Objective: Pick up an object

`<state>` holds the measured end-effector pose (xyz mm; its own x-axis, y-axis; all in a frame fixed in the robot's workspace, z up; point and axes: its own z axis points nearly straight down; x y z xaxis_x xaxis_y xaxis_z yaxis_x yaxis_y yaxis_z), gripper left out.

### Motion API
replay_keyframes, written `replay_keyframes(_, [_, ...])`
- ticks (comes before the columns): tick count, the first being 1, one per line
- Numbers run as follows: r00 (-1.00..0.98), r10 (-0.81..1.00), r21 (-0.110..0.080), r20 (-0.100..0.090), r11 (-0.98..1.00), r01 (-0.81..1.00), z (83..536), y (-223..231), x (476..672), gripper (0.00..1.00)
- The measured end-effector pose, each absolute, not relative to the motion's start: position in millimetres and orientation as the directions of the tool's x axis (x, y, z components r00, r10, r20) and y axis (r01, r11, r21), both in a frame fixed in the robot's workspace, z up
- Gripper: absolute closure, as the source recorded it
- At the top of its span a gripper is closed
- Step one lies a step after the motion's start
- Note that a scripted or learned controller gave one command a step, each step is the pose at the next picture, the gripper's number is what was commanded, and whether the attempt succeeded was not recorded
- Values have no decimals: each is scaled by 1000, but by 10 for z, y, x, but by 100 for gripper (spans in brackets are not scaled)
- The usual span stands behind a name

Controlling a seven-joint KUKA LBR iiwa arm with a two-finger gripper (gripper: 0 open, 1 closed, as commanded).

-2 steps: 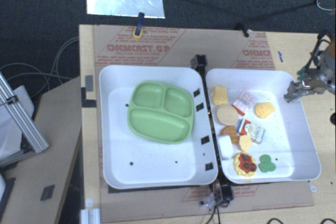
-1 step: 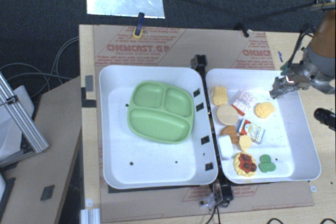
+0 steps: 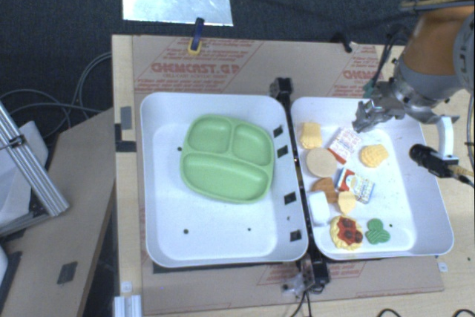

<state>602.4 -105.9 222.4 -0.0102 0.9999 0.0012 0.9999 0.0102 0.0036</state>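
The right bin [image 3: 423, 211] holds several toy foods: a yellow block [image 3: 311, 135], a red-and-white carton [image 3: 344, 144], a yellow ridged piece [image 3: 374, 155], a tan round piece [image 3: 322, 162], a small colourful packet [image 3: 355, 185], a pizza slice [image 3: 346, 231] and a green piece [image 3: 378, 231]. My gripper [image 3: 366, 117] hangs over the bin's upper part, just above and right of the carton and above the ridged piece. Nothing shows between its fingertips.
The left bin [image 3: 163, 234] holds a green divided tray [image 3: 226, 158]. A black clip divider [image 3: 286, 152] runs between the bins. A black-and-white fixture [image 3: 438, 156] sits over the right bin's right side. Cables cross the back.
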Motion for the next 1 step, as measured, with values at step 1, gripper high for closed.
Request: replay_keyframes(1, [-10, 1000, 5, 2, 10, 1000, 2278, -628, 6211, 100])
